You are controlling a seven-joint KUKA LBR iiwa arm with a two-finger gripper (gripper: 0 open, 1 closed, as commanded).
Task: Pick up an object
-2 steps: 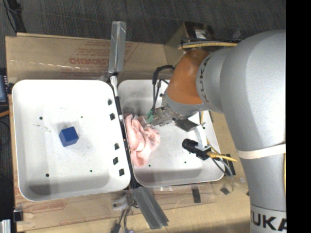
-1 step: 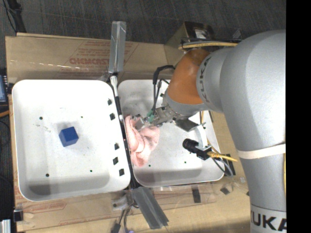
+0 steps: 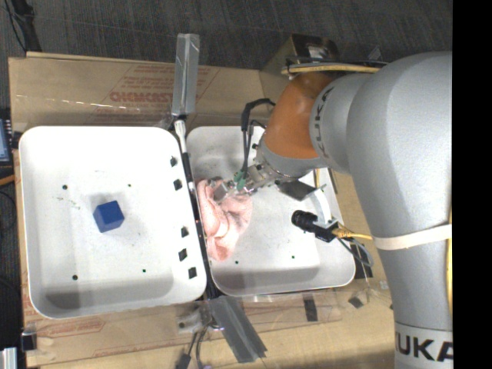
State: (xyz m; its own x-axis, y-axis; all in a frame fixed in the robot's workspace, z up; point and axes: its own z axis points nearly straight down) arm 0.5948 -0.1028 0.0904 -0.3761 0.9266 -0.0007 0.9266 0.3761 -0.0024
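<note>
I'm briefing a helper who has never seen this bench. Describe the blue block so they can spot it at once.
Start at the two white bins side by side and take the left bin, away from the arm. The blue block lies on its floor, left of centre. It is small, cube-shaped and solid blue, unlike the crumpled pink cloth in the right bin.

Blue cube, seemingly pink cloth, white bins
</note>
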